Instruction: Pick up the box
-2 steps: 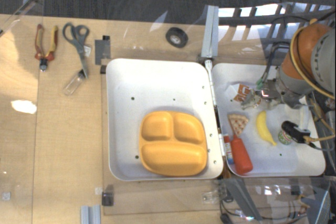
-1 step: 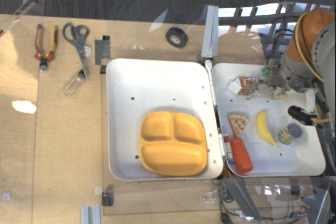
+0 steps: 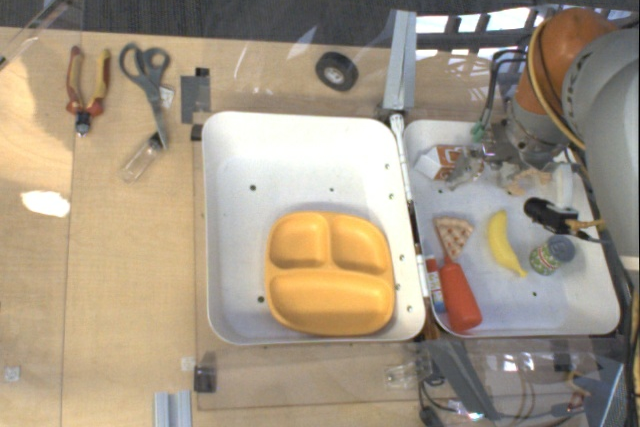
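The box [image 3: 441,159] is small and white with brown-red print, and lies at the back left of the right bin [image 3: 600,320]. My gripper [image 3: 474,167] is low over the back of that bin, right beside the box on its right and seemingly touching it. Nothing shows the box lifted off the bin floor. The grey arm with its orange band [image 3: 562,45] reaches in from the right and hides the bin's back right corner.
In the right bin lie a pizza slice toy [image 3: 453,237], a banana [image 3: 505,243], a red bottle [image 3: 459,298], a small can [image 3: 548,256] and a tan piece [image 3: 520,181]. A yellow divided tray [image 3: 330,272] fills the left bin [image 3: 240,155]. Scissors [image 3: 150,85], pliers [image 3: 84,87] and a tape roll [image 3: 337,70] lie on the bench.
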Robot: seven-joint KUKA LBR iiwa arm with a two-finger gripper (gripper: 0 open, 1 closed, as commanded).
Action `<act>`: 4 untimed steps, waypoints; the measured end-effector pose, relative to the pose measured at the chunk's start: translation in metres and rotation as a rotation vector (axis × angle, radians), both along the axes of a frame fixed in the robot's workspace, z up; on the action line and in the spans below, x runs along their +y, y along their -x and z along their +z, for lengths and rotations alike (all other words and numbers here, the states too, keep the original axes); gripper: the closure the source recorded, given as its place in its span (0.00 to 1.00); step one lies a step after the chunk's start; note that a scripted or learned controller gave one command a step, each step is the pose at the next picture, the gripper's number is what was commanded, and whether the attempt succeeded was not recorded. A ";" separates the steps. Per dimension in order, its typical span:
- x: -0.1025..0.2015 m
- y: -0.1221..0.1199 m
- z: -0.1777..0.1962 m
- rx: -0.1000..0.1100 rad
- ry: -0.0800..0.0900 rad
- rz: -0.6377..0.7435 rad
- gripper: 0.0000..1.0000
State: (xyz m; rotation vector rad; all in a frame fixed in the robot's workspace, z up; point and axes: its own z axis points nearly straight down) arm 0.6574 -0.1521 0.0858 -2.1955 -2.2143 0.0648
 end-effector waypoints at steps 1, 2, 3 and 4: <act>0.034 -0.003 0.001 -0.016 0.004 0.115 0.00; 0.034 -0.004 0.001 -0.018 0.005 0.145 0.00; 0.029 -0.002 0.012 -0.013 0.011 0.143 1.00; 0.094 -0.013 0.101 -0.052 -0.015 0.106 1.00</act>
